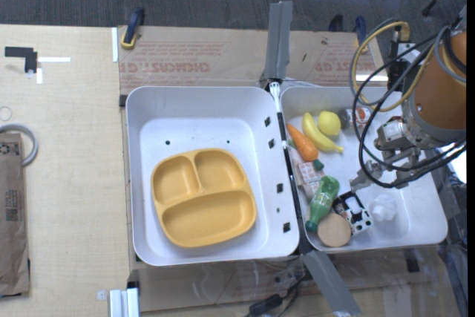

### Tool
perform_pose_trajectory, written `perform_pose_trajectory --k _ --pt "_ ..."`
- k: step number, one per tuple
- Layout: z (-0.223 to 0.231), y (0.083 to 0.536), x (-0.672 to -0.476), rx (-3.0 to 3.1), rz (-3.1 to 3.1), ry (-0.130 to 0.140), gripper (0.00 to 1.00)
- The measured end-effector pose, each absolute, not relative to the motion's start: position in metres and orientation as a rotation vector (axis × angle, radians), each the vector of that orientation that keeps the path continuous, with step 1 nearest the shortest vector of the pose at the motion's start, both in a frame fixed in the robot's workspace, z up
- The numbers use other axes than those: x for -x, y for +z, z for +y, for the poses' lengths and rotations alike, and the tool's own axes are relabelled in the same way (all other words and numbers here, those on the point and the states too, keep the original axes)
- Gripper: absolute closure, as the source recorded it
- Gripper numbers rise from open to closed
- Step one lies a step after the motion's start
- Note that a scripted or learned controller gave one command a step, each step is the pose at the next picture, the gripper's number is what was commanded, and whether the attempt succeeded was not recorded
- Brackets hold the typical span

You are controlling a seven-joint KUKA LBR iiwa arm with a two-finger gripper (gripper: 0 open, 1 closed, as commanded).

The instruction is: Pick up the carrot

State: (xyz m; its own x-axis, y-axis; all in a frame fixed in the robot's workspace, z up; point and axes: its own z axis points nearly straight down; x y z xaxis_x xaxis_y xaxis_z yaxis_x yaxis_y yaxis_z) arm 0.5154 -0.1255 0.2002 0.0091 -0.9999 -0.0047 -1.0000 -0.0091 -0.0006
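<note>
Camera view: carrot [302, 142] lies well left of the hand [369, 176], whose grip I cannot tell.

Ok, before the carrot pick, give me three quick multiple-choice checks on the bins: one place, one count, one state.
1. The carrot lies in:
A. the left bin
B. the right bin
C. the yellow tray

2. Compartments in the yellow tray:
A. two
B. three
C. five

3. The green bottle is:
A. lying on its side
B. standing upright
C. on the tray

Answers: 1 B, the carrot sits by the right bin's left wall, beside the banana. 2 B, two small sections above one large. 3 A, it lies tilted among the other items.
</note>
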Motion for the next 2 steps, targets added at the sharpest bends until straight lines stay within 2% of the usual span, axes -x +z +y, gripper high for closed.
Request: perform_pose_trajectory --k 1,2 --pt "-0.161 0.239 -0.48 2.414 2.005 0.003 0.0" --pt "-0.158 0.194 -0.478 2.825 1.366 0.009 0.0"
